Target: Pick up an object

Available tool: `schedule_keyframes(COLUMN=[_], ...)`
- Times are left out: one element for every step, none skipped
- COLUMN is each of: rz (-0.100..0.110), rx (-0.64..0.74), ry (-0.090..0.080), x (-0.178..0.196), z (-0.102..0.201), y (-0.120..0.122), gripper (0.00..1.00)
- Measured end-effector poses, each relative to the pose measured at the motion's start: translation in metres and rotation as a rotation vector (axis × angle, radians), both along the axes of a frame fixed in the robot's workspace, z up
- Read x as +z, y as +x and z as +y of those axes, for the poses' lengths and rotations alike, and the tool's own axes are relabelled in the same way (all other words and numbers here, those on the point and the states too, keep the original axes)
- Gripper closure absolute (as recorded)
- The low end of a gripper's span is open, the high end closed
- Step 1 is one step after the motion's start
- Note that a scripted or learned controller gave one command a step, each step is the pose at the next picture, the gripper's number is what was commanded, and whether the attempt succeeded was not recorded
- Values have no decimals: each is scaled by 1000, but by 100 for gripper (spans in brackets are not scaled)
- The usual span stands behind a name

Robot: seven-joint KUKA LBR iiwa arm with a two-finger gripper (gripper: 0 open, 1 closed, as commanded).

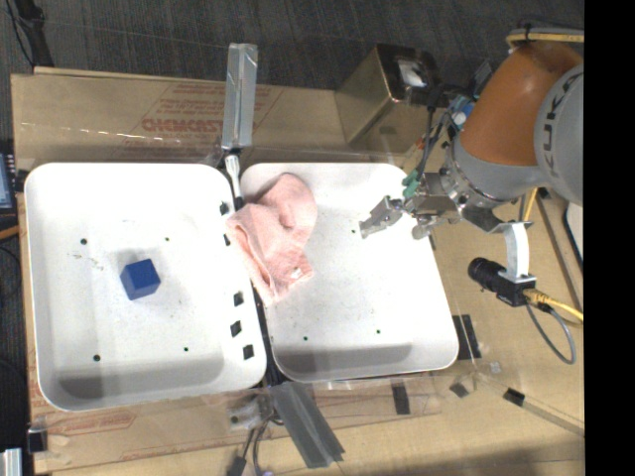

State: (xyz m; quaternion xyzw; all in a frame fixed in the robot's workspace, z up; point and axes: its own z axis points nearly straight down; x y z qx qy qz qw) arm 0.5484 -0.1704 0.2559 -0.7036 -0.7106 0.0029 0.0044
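Observation:
A crumpled pink cloth [279, 231] lies at the left side of the right bin [397, 305], draped against the divider between the bins. A small blue cube [140, 278] sits in the left bin [60, 335], left of its middle. My gripper [399, 222] hangs over the upper right part of the right bin, well to the right of the cloth. It is open, with nothing between its fingers [375, 218].
Brown cardboard [129, 117] lies behind the bins. A tan box [377, 92] stands behind the right bin, and a grey metal post [238, 97] rises at the divider's far end. Small dark clips [238, 327] line the divider.

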Motion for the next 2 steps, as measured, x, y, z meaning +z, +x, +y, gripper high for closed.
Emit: schedule_keyframes(rz=[1, -5], rx=[53, 484], ry=[-1, 2], x=[-68, -50], z=[97, 120], y=[19, 19], gripper=[0, 0])
